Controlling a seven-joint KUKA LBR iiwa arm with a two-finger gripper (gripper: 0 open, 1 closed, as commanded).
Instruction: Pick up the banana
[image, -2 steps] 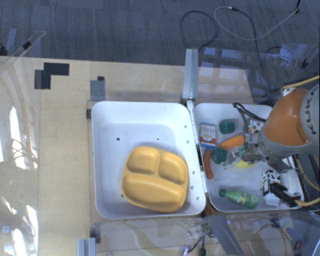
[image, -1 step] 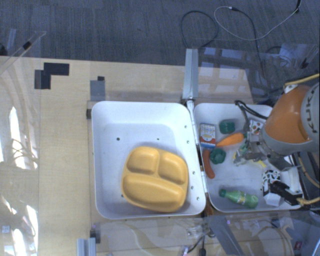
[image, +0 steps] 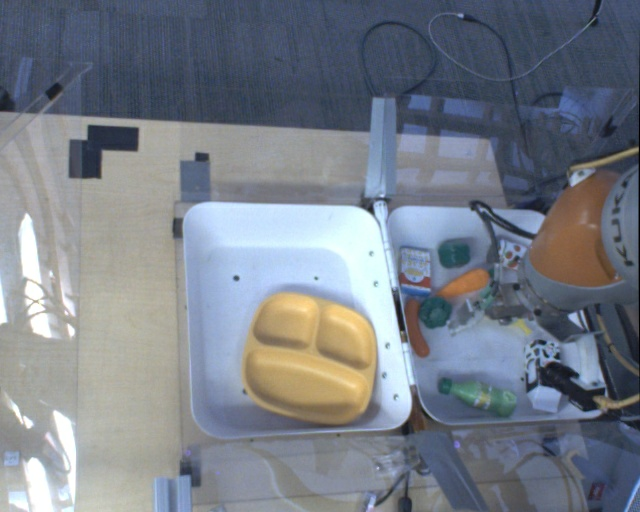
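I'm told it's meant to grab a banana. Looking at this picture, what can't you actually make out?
- The banana: I cannot pick one out in the right bin; the arm covers part of that bin.
- The gripper: blurred and small, so its state is unclear.
- The black-and-white thing in the right bin: too small to identify.
- The carton: label too small to read.
- The yellow tray in the left bin: its underside is hidden.
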